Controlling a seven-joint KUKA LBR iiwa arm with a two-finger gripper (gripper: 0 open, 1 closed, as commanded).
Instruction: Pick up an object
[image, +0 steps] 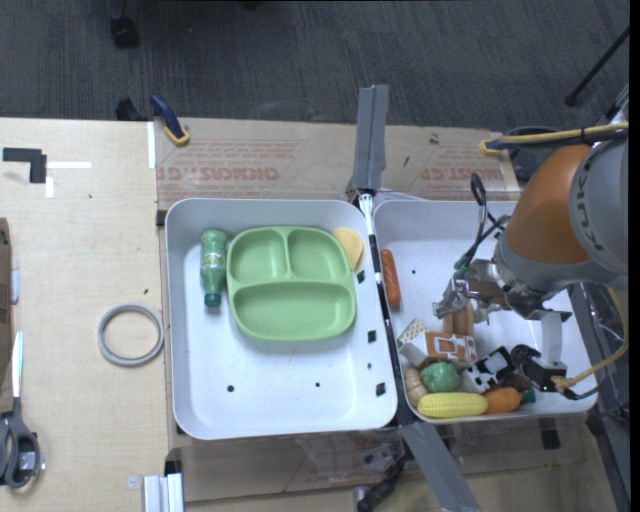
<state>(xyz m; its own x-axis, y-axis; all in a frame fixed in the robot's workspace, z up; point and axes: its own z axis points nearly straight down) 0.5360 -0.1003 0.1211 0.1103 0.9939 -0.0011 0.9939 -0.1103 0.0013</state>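
From my seat, the far left of the bench holds scissors (18, 448) and a roll of tape (131, 333), both outside the bins and no concern of mine. The left bin (190, 400) carries a green bottle (212, 265) lying just beside a green divided tray (291, 283), with a yellow piece (349, 243) tucked at the tray's far corner.

Across the divider, the right bin (420, 225) has an orange sausage (390, 277) lying alone near its left wall, and a crowded heap along the near edge: a corn cob (452, 404), a green ball-shaped vegetable (439, 377), a carrot (504, 400), a small orange-and-white carton (449, 347) and a black-and-white toy (487, 372).

The gripper (462, 300) hangs over that heap, just above the carton. I judge this to be the approach step, with nothing lifted. Next I would need a straight descent onto one item without jamming into its neighbours, which lie touching.

The wrist hardware and cables clutter the tool, so I cannot tell how its jaws stand. Something brownish beneath the tool is too obscured to name, and the arm's bulk covers the bin's right side.
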